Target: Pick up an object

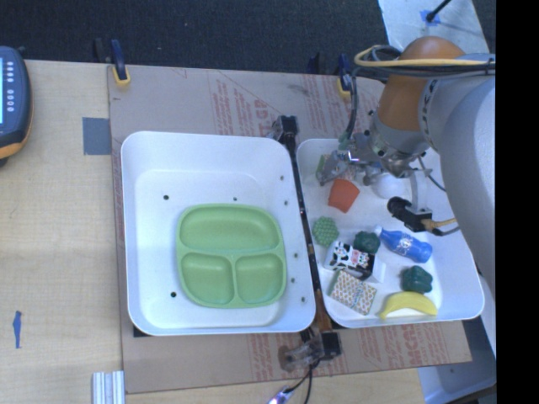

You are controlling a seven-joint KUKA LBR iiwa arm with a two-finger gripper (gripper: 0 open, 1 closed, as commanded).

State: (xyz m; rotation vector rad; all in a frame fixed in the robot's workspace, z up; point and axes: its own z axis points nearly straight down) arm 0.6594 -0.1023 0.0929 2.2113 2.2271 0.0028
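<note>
Status: pick not done, as far as this view shows

- Gripper (pixel 347 168) is low over the back left corner of the right bin (pixel 459 297), just behind the orange block (pixel 343 195). I cannot tell from this angle whether it is spread or closed. No object is visibly held in it.
- Every object appears to rest on the bin floor: orange block nearest the gripper, then green textured ball (pixel 325 229), cow-patterned piece (pixel 349 259), blue bottle (pixel 406 245), patterned square (pixel 352 293) and yellow banana (pixel 409 305) toward the front.
- Left bin (pixel 135 225) holds a green divided tray (pixel 229 255), well apart from the arm.

Judgement: likely the approach stage, with the orange block the probable target given how close it is. Left to do: close on an object and lift it clear of the bin. The block lies near the bin's left wall, so there may be little room on that side
</note>
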